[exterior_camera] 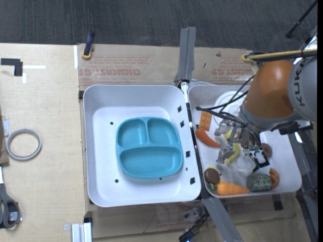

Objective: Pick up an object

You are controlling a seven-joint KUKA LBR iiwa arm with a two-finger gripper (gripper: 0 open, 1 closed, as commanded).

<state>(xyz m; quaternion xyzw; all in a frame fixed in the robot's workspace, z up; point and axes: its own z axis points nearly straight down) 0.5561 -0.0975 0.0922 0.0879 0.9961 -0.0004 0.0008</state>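
My gripper hangs low over the middle of the right bin, under the orange-banded wrist. A yellow object lies right at the gripper's tip, partly hidden by it; whether it is gripped cannot be made out. Around it lie an orange ridged block, a small carrot, a brown ball, a larger carrot, a green can on its side and a brown round piece.
The left bin holds a blue divided plate. A white round dish sits at the back of the right bin, behind the arm. A grey tape ring and scissors lie on the bench at left.
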